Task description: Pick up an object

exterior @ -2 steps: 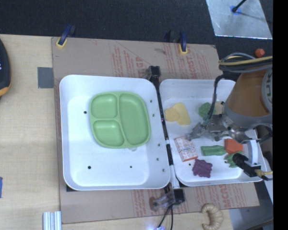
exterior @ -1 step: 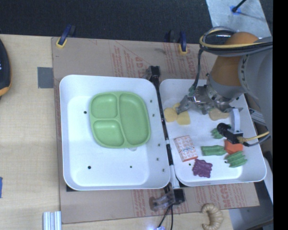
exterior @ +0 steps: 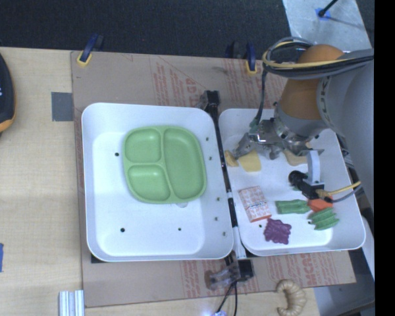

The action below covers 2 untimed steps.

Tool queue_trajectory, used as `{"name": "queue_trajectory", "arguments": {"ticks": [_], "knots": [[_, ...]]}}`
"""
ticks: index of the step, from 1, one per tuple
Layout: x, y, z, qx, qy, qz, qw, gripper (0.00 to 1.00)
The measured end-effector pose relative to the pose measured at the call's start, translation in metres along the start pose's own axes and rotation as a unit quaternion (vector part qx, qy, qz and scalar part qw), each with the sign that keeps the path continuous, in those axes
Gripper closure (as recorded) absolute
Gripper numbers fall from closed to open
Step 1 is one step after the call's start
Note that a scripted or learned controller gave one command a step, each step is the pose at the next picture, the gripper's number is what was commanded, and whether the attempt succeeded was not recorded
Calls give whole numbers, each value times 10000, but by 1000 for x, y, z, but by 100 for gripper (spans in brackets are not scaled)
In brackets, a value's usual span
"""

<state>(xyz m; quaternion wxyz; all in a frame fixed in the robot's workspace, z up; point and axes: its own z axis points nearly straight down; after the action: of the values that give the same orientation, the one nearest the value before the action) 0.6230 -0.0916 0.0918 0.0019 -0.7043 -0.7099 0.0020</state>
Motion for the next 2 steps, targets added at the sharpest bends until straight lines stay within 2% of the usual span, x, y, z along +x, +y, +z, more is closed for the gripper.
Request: {"name": "queue_trajectory", "arguments": {"ticks": [1,2], "knots": [[-3,5,0,-21,-7,6,10000,0],[-8,24,-1,-29,-2,6,10000,0]]}}
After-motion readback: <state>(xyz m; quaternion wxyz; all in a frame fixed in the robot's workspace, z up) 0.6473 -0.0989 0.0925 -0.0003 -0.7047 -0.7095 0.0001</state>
